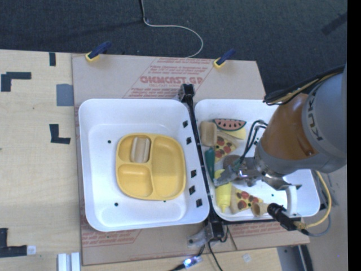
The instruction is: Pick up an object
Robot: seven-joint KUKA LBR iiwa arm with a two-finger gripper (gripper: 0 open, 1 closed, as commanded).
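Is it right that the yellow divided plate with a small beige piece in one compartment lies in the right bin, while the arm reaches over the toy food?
Not quite. The camera view shows the yellow divided plate in the left bin, not the right one. The rest holds: a small beige piece lies in its upper left compartment, and the arm reaches over the toy food in the right bin.

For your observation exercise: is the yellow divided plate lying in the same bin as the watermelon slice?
No, the yellow divided plate lies in the left bin, while the watermelon slice lies in the right bin.
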